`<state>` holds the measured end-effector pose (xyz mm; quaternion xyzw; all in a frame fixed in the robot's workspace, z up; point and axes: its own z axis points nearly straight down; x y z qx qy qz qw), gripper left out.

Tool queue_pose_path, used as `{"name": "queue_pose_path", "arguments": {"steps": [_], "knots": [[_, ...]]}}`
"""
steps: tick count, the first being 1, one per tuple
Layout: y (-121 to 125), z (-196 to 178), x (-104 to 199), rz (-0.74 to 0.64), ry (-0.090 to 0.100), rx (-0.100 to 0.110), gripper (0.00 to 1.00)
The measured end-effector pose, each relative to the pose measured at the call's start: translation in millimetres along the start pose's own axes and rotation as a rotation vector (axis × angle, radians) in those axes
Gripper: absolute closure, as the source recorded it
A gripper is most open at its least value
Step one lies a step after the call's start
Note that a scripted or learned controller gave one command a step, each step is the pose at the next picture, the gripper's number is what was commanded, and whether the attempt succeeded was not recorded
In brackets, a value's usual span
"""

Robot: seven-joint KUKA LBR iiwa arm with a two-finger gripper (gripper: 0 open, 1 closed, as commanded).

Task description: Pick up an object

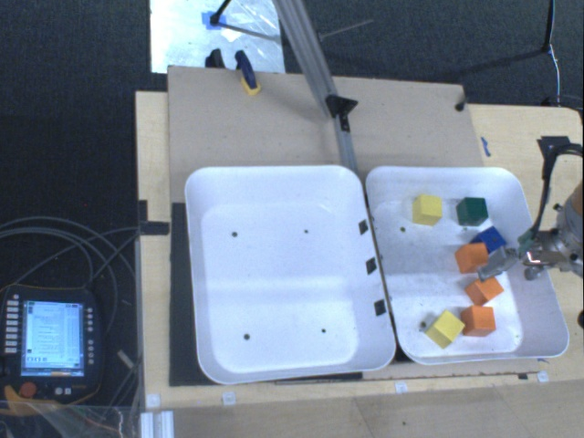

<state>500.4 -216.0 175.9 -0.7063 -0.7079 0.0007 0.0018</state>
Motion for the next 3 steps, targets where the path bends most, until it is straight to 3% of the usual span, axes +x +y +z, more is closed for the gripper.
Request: {"name": "queue_pose_path", "arguments": {"steps": [1, 2, 3], "knots": [[0, 63, 1, 0.000, 0.000, 0.000, 0.00], [2, 49, 0, -0.002, -0.003, -0.007, 1.00], [10, 3, -1, -0.002, -0.004, -0.009, 1.00]]}}
